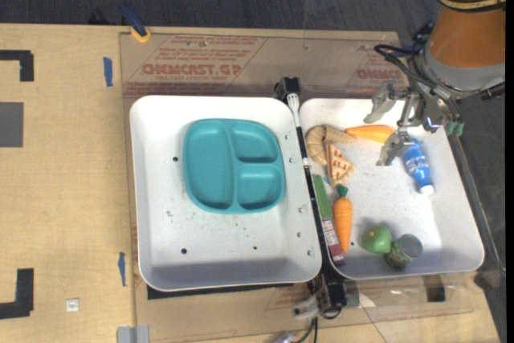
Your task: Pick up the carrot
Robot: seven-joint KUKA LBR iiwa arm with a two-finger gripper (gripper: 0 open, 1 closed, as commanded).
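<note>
The carrot (343,221), orange with a small green top, lies lengthwise in the right bin (450,213), near its left wall and towards the front. My gripper (389,128) hangs over the back of that bin, well behind and to the right of the carrot. It is open, its two fingers (384,102) spread front to back. The right end of a second orange tapered piece (369,132) lies in the gap between them; contact with the fingers cannot be made out.
A blue bottle (418,165) lies just right of the gripper. A pizza slice (340,163) and a bread piece (319,142) sit behind the carrot. A green-and-maroon stick (325,217) lies to its left, a green fruit (377,239) and a grey can (406,247) to its right. The left bin (161,237) holds a teal divided plate (234,165).
</note>
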